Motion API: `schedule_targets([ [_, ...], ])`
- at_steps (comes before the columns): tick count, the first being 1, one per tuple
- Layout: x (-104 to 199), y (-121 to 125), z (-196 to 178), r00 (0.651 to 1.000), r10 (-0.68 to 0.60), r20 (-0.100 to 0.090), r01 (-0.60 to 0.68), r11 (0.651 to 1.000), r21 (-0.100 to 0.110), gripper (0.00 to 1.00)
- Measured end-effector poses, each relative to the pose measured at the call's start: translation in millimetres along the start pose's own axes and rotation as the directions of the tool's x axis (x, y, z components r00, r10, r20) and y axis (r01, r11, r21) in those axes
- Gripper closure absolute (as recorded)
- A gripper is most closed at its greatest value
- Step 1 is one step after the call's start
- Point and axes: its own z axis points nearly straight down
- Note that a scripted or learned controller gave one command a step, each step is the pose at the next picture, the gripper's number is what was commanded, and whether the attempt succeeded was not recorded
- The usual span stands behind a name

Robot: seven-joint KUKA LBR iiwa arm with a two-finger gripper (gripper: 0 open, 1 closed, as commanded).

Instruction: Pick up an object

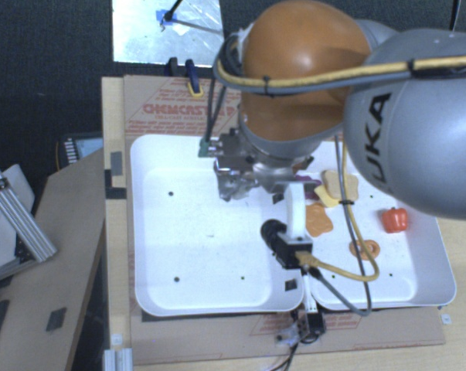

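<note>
With the gripper (231, 178) low over the left bin (178, 284) and its grip state impossible to tell, the arm should swing toward the right bin (426, 284), where the red pepper (395, 219) sits, before closing.

Two white bins (209, 284), four small objects (395, 219) in the right one.
</note>
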Motion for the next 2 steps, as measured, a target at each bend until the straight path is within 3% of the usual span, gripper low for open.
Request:
schedule_targets([
  [1, -4, -14, 48, 1.0, 0.001, -0.004, -0.001, 1.0, -0.01, 1.0],
  [2, 26, -3, 253, 1.0, 0.0, -0.001, 0.0, 1.0, 0.001, 1.0],
])
